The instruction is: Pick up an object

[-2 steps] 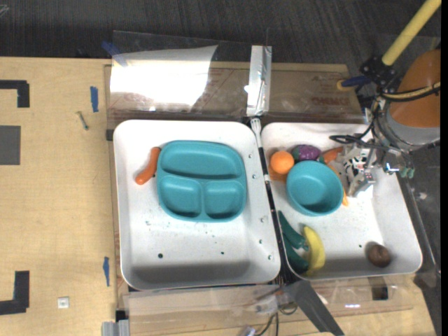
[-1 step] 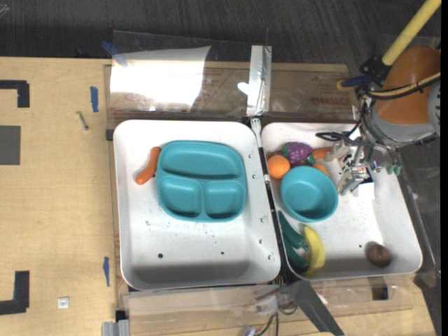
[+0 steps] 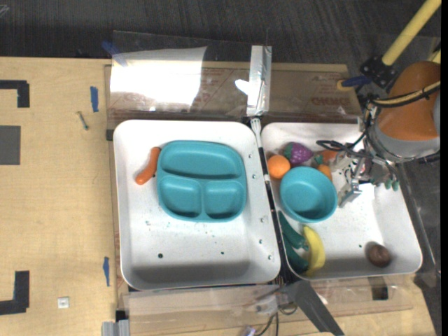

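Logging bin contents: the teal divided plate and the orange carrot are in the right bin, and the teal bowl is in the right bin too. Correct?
Not quite. The camera view shows the teal divided plate and the orange carrot in the left bin, not the right. The teal bowl is in the right bin, as you said.

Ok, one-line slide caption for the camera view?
Gripper hovers beside teal bowl in right bin; divided teal tray sits in left bin.
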You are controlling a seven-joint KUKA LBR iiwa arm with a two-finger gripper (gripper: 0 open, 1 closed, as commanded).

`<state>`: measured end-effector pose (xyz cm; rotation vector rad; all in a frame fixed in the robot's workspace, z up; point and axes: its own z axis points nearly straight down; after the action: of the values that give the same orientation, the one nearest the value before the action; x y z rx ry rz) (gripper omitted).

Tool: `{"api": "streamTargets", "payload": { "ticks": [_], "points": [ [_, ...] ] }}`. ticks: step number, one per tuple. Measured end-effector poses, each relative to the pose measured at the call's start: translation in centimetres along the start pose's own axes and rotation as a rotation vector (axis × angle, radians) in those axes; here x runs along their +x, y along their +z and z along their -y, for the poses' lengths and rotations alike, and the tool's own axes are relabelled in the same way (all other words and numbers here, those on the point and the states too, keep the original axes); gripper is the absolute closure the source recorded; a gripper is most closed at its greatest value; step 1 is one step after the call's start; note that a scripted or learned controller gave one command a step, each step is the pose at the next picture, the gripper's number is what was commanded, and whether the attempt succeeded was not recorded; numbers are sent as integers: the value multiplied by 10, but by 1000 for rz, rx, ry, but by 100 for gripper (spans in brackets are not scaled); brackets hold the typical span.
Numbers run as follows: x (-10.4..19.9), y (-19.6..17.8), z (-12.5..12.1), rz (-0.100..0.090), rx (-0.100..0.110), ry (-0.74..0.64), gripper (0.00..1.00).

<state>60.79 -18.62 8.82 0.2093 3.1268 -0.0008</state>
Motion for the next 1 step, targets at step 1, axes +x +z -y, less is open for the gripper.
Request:
{"api": "streamTargets", "payload": {
  "ticks": [1],
  "points": [
    [24, -1, -11, 2, 1, 102, 0]
  ]
}}
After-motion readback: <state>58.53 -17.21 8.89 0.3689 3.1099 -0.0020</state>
